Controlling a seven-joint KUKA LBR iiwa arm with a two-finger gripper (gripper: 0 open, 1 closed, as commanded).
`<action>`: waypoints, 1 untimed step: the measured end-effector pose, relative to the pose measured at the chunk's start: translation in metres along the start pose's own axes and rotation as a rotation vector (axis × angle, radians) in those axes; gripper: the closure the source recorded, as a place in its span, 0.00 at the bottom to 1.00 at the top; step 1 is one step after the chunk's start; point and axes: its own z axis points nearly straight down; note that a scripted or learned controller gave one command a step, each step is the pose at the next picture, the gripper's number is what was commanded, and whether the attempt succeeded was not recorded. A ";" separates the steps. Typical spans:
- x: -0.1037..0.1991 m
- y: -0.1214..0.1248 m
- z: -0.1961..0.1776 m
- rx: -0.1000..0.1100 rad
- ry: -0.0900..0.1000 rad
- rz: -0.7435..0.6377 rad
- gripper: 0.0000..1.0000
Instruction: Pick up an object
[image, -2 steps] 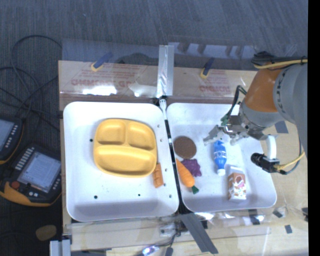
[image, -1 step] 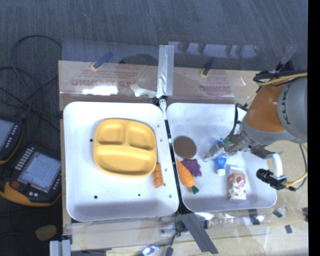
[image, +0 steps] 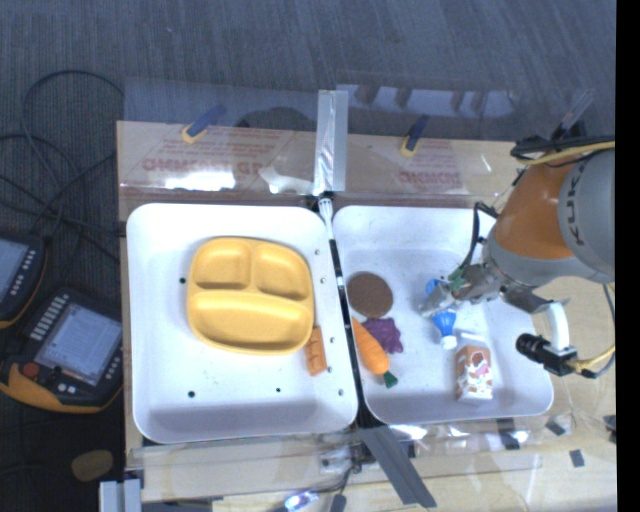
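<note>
Item: small blue-and-white plastic bottle (image: 443, 308), lying directly beneath the two-finger gripper (image: 462, 285) in the right white bin (image: 420, 222). We judge it light, rigid, slippery; grasp mid-body. Finger state: we cannot tell.

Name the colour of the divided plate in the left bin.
Yellow; the divided plate shows clearly in the camera view.

The counter (image: 150, 160) — brown, under glossy clear sheeting — carries two shallow white bins side by side: left bin (image: 160, 400), right bin (image: 520, 395).
</note>
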 end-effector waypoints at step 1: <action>0.049 0.002 -0.134 0.015 0.007 -0.117 1.00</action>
